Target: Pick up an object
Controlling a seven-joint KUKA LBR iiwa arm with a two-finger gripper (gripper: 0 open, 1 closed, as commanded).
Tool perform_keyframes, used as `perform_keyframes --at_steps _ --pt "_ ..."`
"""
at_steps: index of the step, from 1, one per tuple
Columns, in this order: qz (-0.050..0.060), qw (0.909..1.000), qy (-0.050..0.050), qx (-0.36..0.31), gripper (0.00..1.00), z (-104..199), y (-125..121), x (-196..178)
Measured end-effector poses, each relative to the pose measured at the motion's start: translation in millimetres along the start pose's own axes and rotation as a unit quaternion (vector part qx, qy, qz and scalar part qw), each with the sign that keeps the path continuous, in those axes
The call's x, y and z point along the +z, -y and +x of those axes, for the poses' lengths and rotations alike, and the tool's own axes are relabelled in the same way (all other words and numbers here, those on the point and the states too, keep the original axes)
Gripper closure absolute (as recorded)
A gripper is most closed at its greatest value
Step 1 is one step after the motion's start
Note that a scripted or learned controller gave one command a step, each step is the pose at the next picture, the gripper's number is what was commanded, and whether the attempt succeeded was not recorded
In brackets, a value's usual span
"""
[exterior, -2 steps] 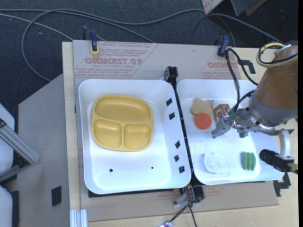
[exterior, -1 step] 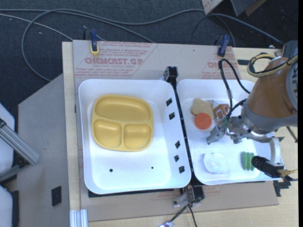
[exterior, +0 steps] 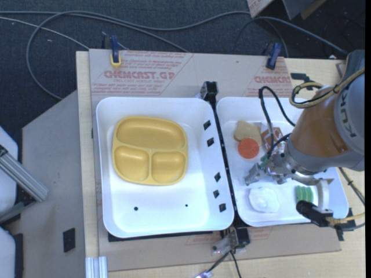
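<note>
My gripper [exterior: 259, 171] hangs low over the middle of the right bin [exterior: 342, 204], with the grey and orange arm reaching in from the right and hiding part of the bin. Just left of and above the gripper lies a red round object [exterior: 249, 149]. A tan lump [exterior: 246, 130] sits behind that. A small brown and orange item [exterior: 271, 136] lies next to them. Below the gripper rests a white round object [exterior: 264, 200], close to it. A green object [exterior: 304, 193] lies further right, partly under the arm.
The left bin [exterior: 116, 207] holds a yellow divided plate [exterior: 150, 149] in its far half. A black divider with clips [exterior: 217, 155] runs between the bins. Black cables [exterior: 272, 106] loop over the right bin's far side.
</note>
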State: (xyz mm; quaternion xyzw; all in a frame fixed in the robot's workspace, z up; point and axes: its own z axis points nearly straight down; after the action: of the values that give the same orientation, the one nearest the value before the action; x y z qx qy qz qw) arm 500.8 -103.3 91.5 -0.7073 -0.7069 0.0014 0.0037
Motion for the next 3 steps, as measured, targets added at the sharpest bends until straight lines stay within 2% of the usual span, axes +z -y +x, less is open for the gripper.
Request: perform_keyframes --at_steps 1,2,3 --pt "-0.003 1.0 0.0 0.001 1.0 -0.1 -1.1 -13.6" --pt "-0.005 1.0 0.002 -0.001 1.0 1.7 5.5 -59.6" --pt "-0.007 1.0 0.002 -0.001 1.0 -1.0 1.8 -123.2"
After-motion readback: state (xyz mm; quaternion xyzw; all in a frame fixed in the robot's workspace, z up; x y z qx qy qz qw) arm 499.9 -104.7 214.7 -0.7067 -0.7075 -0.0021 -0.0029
